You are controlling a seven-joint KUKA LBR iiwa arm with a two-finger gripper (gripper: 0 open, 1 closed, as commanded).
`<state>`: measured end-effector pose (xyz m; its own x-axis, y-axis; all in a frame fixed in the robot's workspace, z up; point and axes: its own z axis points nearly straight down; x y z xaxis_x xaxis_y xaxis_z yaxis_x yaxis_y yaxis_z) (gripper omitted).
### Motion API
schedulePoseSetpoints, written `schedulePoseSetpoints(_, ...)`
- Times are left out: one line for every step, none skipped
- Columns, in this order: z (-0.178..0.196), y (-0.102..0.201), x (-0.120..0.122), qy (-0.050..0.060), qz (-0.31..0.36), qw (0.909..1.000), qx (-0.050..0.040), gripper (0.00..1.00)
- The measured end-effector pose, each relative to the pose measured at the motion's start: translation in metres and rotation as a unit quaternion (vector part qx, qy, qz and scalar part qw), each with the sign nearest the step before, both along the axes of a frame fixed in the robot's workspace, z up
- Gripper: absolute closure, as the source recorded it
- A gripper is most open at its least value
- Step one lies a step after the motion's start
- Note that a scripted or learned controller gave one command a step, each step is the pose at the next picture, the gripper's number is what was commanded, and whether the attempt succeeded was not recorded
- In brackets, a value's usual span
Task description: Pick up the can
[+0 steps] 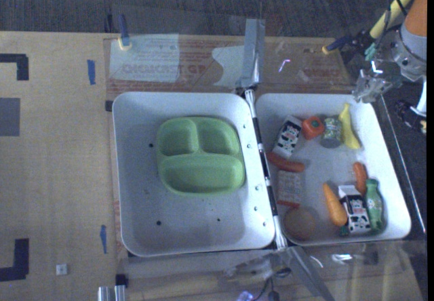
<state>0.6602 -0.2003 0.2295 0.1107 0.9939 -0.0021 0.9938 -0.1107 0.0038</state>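
While the gripper (369, 84) is hanging over the far right corner of the right bin (400, 177), its grey wrist reaching in from the right edge, the can (331, 131) is sitting untouched inside that bin near the far wall. Whether the claw is apart or together cannot be told at this size. The can is showing as a small, short cylinder with a greyish rim and a mottled green and pale label, standing upright between an orange-red round piece (312, 126) on its left and a yellow banana (350, 127) on its right, both just beside it. Its label is too blurred to read.

A black-and-white carton (289, 135) is lying tilted left of the round piece, and a second such carton (357, 210) is resting near the bin's front right, beside a green bottle (373, 205) and an orange carrot (333, 203); no print on them is legible. A red sausage-like piece (285, 163) and a brown round item (301, 223) are lying along the left side.

A green divided plate (201, 155) is sitting in the left bin (129, 177). Mirrored lettering on a clear sheet (163, 66) behind the bins is too faint to make out, and the arm is being cut off by the frame's edge
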Motion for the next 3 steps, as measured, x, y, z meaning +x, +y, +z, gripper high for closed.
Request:
schedulePoseSetpoints(-0.001,0.000,0.000,0.001,0.000,1.0000,0.0004,0.00)
schedulePoseSetpoints(-0.136,0.014,0.008,0.001,-0.025,0.9997,0.0006,0.00)
schedulePoseSetpoints(-0.144,0.021,-0.020,0.002,-0.012,0.9999,0.0011,0.00)
